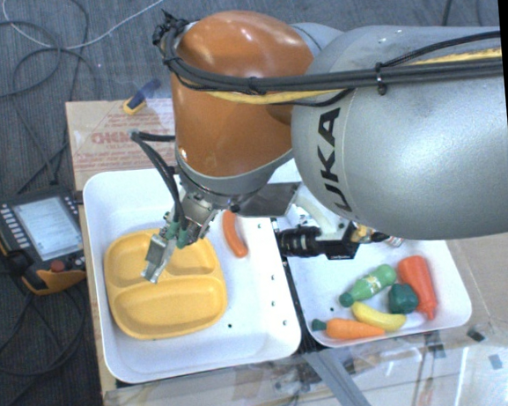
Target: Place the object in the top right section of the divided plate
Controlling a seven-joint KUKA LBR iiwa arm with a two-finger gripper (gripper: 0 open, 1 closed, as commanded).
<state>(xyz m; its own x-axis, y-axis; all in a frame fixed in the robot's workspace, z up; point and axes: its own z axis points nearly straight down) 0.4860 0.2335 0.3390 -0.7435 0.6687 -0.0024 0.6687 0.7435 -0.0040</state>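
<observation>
orange sausage (234,235) | lying (lengthwise) in left bin | just right of yellow divided plate (166,285)

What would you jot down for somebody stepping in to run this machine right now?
Pincer: hangs over the yellow divided plate in the left bin; whether it grips anything is unclear.
Items: an orange sausage-like piece lies on the bin floor just right of the plate. The right bin holds toy vegetables: two carrots, a banana, a green bottle and a dark green piece.
Done: no item visible in the plate's sections.
Left: get the object into the top right section.
</observation>
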